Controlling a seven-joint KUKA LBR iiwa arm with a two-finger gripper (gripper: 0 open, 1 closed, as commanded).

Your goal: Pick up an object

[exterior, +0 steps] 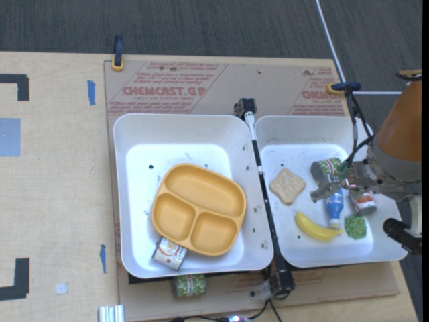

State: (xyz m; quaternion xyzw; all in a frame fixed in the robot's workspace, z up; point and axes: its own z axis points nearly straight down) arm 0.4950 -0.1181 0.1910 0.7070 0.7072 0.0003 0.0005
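yellow banana (318,228), orange tray (199,208), white bins (127,180).

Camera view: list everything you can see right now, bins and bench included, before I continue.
divided plate: 1, orange-yellow, left bin
small can: 1, white and orange, left bin, tucked under the plate's near edge
toast slice: 1, tan, right bin
banana: 1, yellow, right bin
bottle: 1, blue and white, right bin
broccoli piece: 1, green, right bin
green can: 1, right bin
second green can: 1, on the bench in front of the left bin
bins: 2, white
claw: 1, grey, over the right bin's items
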